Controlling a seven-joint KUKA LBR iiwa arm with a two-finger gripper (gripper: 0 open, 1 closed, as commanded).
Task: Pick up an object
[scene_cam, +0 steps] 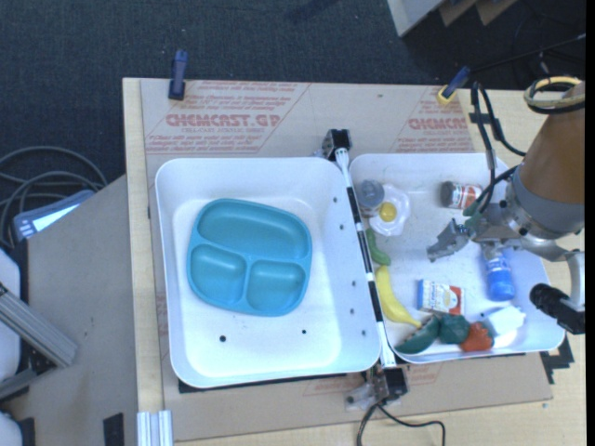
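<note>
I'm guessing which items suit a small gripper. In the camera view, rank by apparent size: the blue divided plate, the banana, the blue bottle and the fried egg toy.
Largest to smallest:
1. Blue divided plate, by far the largest.
2. Banana.
3. Fried egg toy and blue bottle look about alike; I won't rank them.

The brown protective sheet (279, 119) covering the bench carries red printing that reads "CHEMCAST GP" in large letters behind the left bin, and the same wording shows partly again behind the right bin, where only its opening letters are clear. Smaller red lines of print run above and below these words, too fine to make out. The small carton (439, 296) in the right bin bears red and white markings that cannot be read.
</note>
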